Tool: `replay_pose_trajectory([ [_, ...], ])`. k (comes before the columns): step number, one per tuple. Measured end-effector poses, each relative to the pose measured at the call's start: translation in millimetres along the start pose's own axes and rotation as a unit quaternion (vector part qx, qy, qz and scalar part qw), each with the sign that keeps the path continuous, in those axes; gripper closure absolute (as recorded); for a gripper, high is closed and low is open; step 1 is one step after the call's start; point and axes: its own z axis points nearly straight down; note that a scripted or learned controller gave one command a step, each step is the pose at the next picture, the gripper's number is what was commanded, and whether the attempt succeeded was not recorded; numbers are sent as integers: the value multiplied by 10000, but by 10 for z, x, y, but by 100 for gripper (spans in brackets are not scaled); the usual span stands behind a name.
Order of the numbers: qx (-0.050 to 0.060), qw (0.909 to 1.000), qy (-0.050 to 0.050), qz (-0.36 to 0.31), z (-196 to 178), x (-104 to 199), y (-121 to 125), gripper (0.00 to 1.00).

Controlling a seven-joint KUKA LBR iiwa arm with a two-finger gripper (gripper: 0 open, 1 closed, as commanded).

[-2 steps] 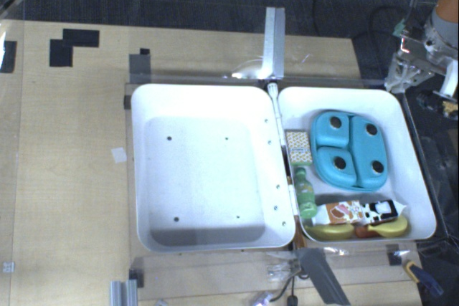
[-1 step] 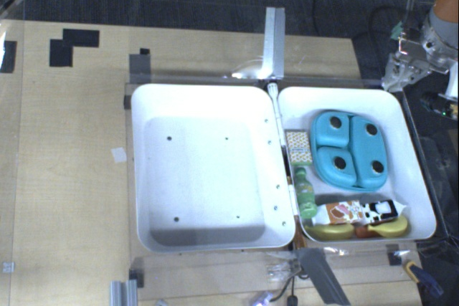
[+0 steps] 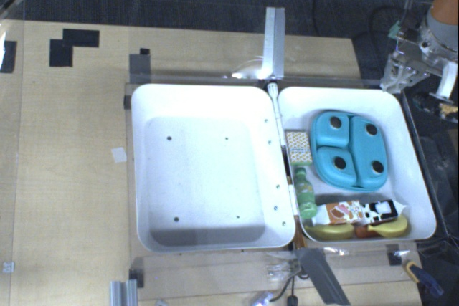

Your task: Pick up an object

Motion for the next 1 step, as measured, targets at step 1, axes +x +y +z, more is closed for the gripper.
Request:
replay_pose_trajectory([
  [1,12,9849,-5,1731,196,-17,2,100],
])
